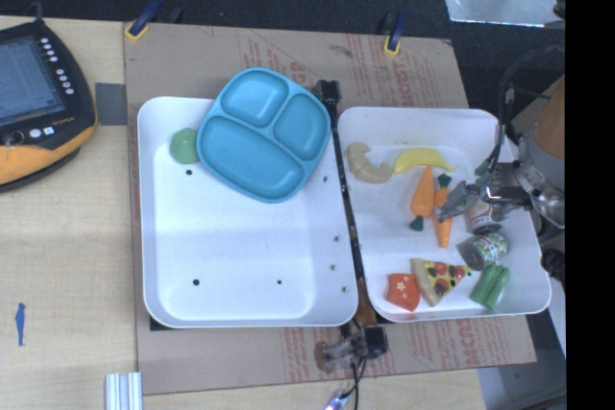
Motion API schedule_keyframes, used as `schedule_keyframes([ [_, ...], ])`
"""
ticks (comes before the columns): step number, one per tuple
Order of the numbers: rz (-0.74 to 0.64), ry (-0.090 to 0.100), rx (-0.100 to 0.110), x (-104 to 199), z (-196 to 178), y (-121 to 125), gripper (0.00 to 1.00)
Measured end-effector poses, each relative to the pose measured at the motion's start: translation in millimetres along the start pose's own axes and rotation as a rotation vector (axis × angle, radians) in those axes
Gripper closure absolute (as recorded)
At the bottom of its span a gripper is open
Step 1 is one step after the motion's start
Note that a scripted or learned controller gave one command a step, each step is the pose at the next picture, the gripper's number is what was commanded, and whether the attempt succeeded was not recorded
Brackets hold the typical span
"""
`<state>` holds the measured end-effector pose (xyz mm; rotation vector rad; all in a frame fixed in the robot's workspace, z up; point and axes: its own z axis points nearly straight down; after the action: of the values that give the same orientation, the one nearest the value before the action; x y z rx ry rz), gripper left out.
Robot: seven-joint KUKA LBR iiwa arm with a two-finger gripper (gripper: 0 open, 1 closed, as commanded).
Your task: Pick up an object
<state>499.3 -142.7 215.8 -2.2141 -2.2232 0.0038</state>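
My gripper (459, 203) hangs low over the right side of the right bin (384, 125), reaching in from the right edge. It stands open, its tips just right of two orange carrots (424, 192) and touching neither. I see nothing held between its fingers. A small can (478, 215) lies partly under the gripper. Around it lie a yellow banana (424, 158), a beige piece (367, 165), a silver-green can (487, 249), a green piece (490, 286), a pizza slice (437, 279) and a red piece (404, 291).
The left bin (240, 274) holds a blue divided plate (264, 132) tilted on its far rim and a green ball (184, 145). A teach pendant (38, 101) lies on the bench at far left. Clamps hold the cardboard at the back.
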Motion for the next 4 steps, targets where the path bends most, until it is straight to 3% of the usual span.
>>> schedule_keyframes([
  [1,-0.007,-0.002,-0.017,-30.5,106.4,-14.9,0.00],
  [2,-0.005,-0.001,-0.005,-17.9,123.4,-21.5,0.00],
  [4,-0.002,-0.002,-0.003,-12.5,124.1,-17.2,0.00],
])
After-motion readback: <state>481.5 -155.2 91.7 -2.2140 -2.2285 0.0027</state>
